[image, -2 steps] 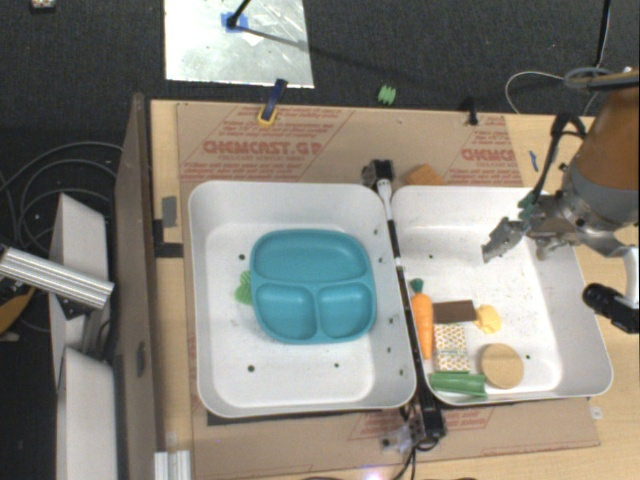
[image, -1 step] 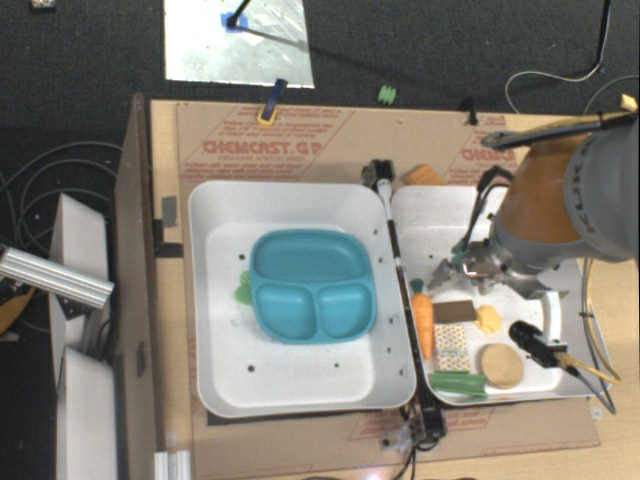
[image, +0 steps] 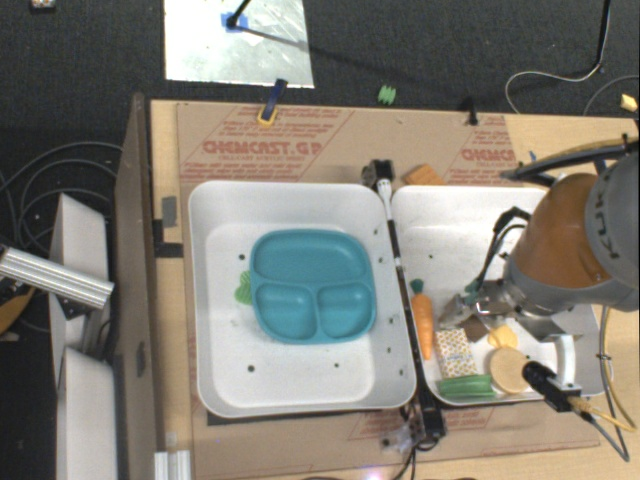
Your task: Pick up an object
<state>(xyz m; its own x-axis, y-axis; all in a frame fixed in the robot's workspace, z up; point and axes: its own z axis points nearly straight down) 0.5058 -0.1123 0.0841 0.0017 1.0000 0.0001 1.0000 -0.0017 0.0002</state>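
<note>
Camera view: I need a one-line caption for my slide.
Arm's hand low in the right bin near a carrot; teal tray in the left bin.

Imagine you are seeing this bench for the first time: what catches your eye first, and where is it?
A big teal divided plate sits in the middle of the left bin. The grey arm with its orange band reaches in from the right over the right bin, its gripper low among a cluster of small things at that bin's near end: an orange carrot beside the divider and a round tan disc.
</note>
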